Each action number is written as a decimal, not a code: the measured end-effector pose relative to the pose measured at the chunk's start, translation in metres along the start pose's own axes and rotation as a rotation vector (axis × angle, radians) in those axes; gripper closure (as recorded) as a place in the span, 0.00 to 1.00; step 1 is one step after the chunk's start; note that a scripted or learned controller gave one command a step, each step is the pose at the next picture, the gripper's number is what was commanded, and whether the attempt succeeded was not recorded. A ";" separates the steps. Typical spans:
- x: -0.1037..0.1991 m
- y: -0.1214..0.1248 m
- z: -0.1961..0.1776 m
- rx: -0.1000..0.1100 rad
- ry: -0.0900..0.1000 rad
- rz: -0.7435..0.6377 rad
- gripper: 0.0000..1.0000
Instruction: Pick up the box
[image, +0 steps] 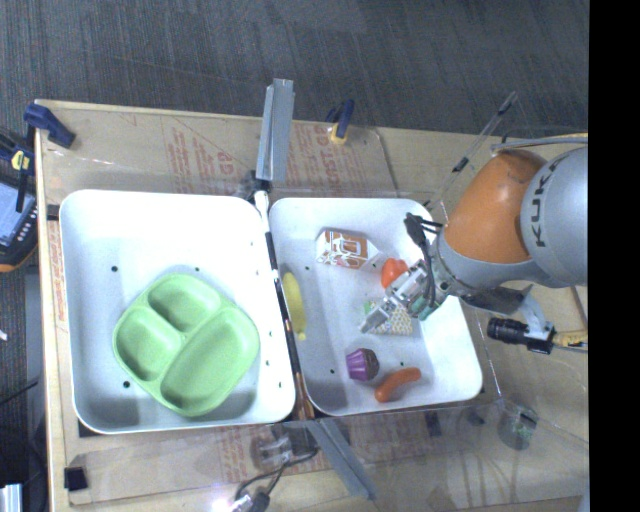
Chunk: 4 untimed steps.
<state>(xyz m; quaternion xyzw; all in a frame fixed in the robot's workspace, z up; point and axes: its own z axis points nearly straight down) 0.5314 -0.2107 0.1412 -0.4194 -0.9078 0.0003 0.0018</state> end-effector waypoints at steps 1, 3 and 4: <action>0.000 0.000 0.000 0.000 0.000 0.000 0.00; 0.000 0.000 0.000 0.000 0.000 0.000 0.00; 0.000 0.000 0.000 0.000 0.000 0.000 0.00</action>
